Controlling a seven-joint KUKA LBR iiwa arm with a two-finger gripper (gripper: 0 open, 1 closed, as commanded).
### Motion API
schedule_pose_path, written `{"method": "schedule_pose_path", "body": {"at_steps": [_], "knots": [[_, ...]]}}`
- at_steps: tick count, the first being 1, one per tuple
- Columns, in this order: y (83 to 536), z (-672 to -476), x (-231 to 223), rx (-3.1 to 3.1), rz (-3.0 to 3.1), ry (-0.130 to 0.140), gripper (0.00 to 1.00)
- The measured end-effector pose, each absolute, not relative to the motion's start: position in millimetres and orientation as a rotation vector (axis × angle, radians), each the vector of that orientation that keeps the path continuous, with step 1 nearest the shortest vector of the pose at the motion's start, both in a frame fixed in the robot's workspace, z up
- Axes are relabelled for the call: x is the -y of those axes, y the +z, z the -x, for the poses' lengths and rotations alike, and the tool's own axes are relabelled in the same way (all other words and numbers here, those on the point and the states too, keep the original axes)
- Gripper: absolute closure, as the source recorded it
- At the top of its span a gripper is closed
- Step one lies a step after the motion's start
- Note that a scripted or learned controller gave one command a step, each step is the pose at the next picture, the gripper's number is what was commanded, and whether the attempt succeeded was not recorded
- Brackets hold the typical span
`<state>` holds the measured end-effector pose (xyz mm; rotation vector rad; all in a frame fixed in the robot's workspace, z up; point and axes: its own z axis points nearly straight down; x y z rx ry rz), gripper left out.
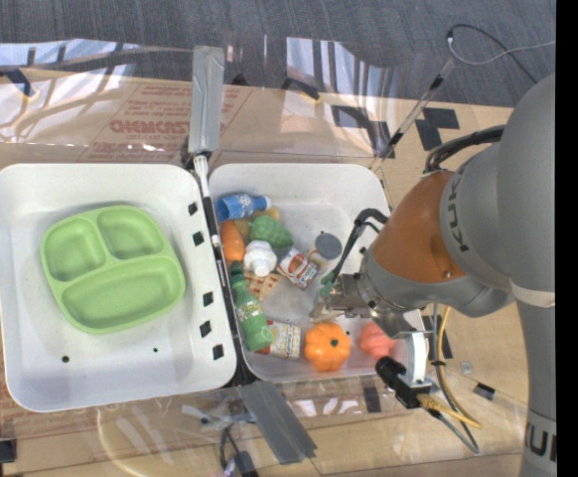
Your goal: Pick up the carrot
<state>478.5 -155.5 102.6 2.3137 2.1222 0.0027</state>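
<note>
Here we see the tool (334, 296) low in the right bin (354, 180), its opening impossible to judge. The carrot (231, 240) lies apart at the bin's left wall, ungrasped. We are at the approach; next comes moving left above it.

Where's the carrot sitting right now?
The carrot lies in the right bin, against its left wall, just below the blue bottle and left of the broccoli.
</note>
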Motion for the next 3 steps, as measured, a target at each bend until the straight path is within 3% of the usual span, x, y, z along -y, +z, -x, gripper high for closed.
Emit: {"method": "schedule_pose_path", "body": {"at_steps": [1, 2, 3], "knots": [[230, -477.6, 111, -2.259, -2.183, 0.001, 1.00], [230, -477.3, 111, -2.259, -2.185, -0.001, 0.00], [103, -477.2, 144, -2.304, -2.134, 0.001, 0.00]]}}
